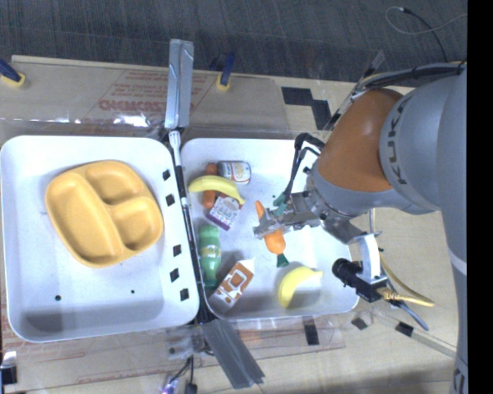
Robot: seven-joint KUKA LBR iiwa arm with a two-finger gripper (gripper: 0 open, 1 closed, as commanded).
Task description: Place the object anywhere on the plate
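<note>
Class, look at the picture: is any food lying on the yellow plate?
No: the yellow plate in the left bin holds nothing, and the bananas lie in the right bin.

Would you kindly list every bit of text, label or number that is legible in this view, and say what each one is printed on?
None reads clearly.
Cardboard sheet: red print, too blurred to read.
Purple packet: label too small.
Small can: label too small.
Carton: print too small.
Green bottle: label illegible.

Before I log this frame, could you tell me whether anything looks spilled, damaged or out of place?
Nothing stands out. The yellow plate sits flat in the left bin, and the toy foods, such as the green bottle, lie loose in the right bin.
</note>
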